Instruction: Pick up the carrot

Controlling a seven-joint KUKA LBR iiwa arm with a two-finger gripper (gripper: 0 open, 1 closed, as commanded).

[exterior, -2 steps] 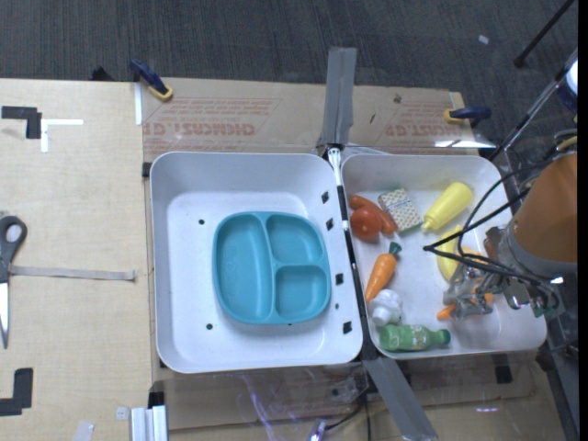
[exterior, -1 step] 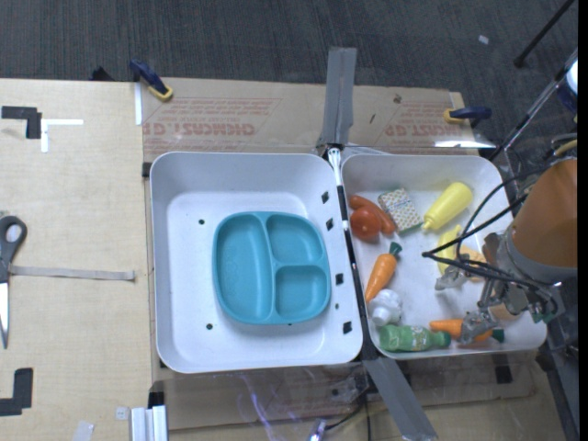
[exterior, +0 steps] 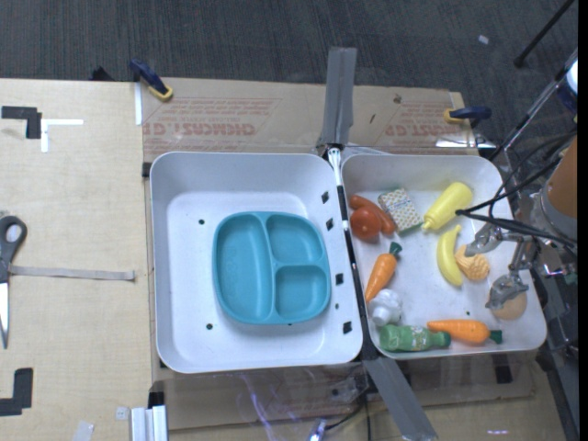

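Two carrots lie in the right bin (exterior: 432, 162). One carrot (exterior: 379, 275) is tilted near the bin's left wall, green top pointing away. The other carrot (exterior: 462, 331) lies flat along the front wall, green top to the right. My gripper (exterior: 496, 265) hovers at the bin's right side, open, with its metal fingers (exterior: 483, 241) spread. It is beside a banana (exterior: 447, 256) and an orange-yellow fruit piece (exterior: 473, 266), well to the right of the tilted carrot and above-right of the flat one. No object is between the fingers.
The right bin also holds a red tomato (exterior: 366, 220), a checkered block (exterior: 401, 209), a yellow bottle (exterior: 446, 205), a white garlic-like piece (exterior: 385, 305), a green bottle (exterior: 413, 339) and a tan round piece (exterior: 511, 307). A teal divided plate (exterior: 272, 266) sits in the left bin (exterior: 175, 246).
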